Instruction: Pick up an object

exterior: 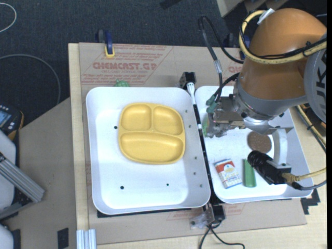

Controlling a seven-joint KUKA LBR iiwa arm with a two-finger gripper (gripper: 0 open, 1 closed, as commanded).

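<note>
Camera view, from above at a slant: you are looking down on two shallow white bins side by side on a brown cardboard-covered bench [135, 61].

The left bin [104, 180] holds a yellow divided plate [152, 134] with three compartments. It lies flat, a little toward 12 o'clock from the bin's centre.

Your grey arm with its orange band [280, 51] reaches in from 3 o'clock and hangs over the right bin [228, 148]. The gripper [213, 121] sits at that bin's 9 o'clock edge, just beside the wall shared with the left bin. You cannot tell how far it is open or whether it has hold of anything.

Toward 6 o'clock in the right bin lie a small red and white box [228, 173] and, just beside it at 3 o'clock, a green cylinder [250, 174]. A brown disc [259, 141] lies near the bin's centre, partly under the arm.
</note>
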